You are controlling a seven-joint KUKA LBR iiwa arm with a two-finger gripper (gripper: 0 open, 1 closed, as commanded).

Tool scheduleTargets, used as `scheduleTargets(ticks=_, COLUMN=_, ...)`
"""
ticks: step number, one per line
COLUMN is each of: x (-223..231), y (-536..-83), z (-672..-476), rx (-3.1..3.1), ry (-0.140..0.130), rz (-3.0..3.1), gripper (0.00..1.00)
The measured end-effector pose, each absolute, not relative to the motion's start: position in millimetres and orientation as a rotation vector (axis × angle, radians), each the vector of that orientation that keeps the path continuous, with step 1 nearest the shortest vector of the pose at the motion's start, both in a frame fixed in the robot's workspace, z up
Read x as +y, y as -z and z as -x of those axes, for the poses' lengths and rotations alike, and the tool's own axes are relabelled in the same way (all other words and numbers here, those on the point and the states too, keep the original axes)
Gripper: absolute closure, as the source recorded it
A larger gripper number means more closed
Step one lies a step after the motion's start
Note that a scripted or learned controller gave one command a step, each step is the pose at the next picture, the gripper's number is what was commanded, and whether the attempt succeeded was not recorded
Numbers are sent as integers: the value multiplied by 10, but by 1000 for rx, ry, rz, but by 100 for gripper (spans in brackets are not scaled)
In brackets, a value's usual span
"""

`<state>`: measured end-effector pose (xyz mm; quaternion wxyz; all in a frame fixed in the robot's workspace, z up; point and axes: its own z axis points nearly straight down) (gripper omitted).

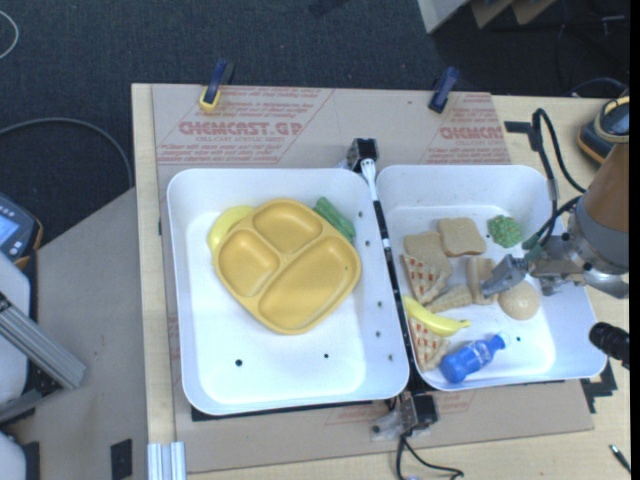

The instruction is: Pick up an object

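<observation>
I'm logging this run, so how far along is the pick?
Done: the arm has reached into the right bin, and the gripper sits low among the toy food, beside the round beige piece. In hand: nothing visibly held. Left: closing on an item and lifting it; the blue bottle and banana lie untouched.

tray (288,265): glossy yellow plastic | bins (190,298): smooth white plastic

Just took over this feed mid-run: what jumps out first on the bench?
A big yellow divided tray lies in the left bin. The right bin is crowded with toy food: bread slices, a banana, a blue bottle, a green piece. The gripper hangs over that pile.
</observation>
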<state>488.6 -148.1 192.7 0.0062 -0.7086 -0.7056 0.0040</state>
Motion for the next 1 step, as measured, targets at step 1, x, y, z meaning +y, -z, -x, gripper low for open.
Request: scheduleTargets(ticks=1, x=-1479, y=-1992, z=-4919, rx=-2221, ry=0, rz=2221, gripper=0)
